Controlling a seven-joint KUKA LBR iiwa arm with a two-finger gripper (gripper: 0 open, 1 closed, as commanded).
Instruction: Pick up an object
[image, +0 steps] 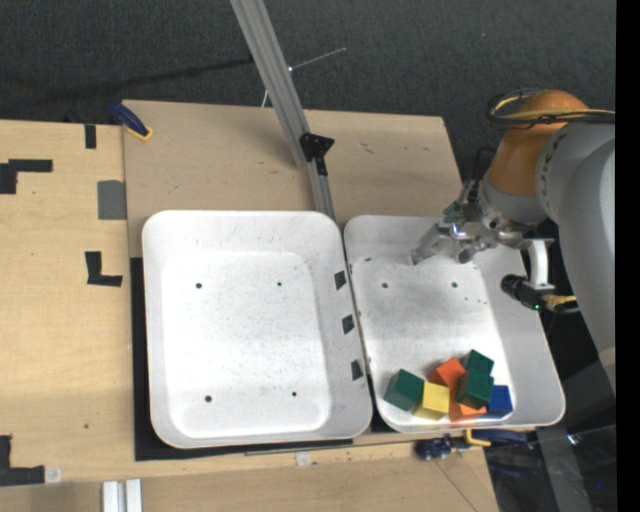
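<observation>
Lying blocks (452, 386) well below hand (440, 244)

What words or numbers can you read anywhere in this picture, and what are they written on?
None. No words, numbers or labels can be read here.
The black shapes on the wooden bench are tape marks, not letters.
The coloured blocks in the right bin have plain faces.
The left bin has small dark dots, not writing.
The arm carries no lettering clear enough to read.
</observation>
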